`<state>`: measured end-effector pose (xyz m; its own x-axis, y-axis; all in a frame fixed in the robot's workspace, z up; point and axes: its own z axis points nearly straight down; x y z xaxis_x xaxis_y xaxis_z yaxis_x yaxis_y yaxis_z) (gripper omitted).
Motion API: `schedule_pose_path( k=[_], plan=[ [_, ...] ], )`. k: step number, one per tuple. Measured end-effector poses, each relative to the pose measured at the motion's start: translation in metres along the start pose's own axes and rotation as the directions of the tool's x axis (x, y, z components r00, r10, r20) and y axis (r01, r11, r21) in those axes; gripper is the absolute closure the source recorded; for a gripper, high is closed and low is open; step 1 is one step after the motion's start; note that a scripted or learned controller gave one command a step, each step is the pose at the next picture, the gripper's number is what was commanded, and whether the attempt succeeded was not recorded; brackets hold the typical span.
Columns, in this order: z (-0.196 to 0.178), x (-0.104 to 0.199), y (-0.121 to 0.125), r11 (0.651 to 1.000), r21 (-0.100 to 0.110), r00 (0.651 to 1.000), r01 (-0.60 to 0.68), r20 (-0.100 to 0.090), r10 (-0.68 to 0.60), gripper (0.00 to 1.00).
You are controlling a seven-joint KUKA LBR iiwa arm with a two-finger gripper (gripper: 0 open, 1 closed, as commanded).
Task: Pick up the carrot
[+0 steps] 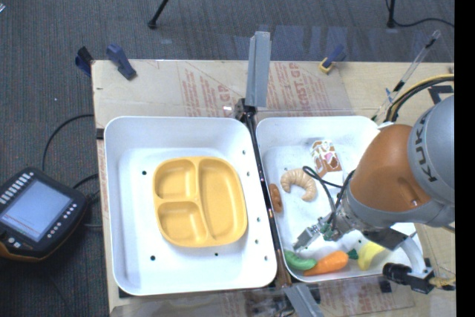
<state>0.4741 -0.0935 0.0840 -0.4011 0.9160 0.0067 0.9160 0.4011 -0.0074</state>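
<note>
One small, likely light, rigid carrot point(327, 262) suits a mid-body pinch; gripper point(310, 235) hovers nearby, finger state unclear.

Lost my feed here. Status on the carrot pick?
Gripper low in right bin, above carrot, nothing held. Carrot at front wall, green vegetable against its left end.

Arm point(404, 174) in from right, over right bin point(349, 126). Gripper point(312, 235) low near bin's front edge, just above-left of carrot point(327, 263), not on it. Green item point(298, 260) touching carrot's left end, yellow item point(371, 255) to its right. Croissant point(300, 182) mid-bin, small brown pc point(275, 197) by left wall, red/white item point(325, 156) further back. Left bin point(122, 159): yellow 3-compartment tray point(199, 201). Teach pendant point(35, 213) on floor, left of table point(171, 85).
</note>
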Motion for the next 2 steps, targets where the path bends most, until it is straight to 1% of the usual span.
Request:
schedule_pose_path(
  k=[1,2],
  plan=[
    [-0.112,-0.045,-0.019,0.961,-0.006,0.961,-0.276,0.004,0.276,0.00],
    [-0.064,0.007,0.003,0.972,0.002,0.972,-0.235,0.000,0.235,0.00]
  ],
)
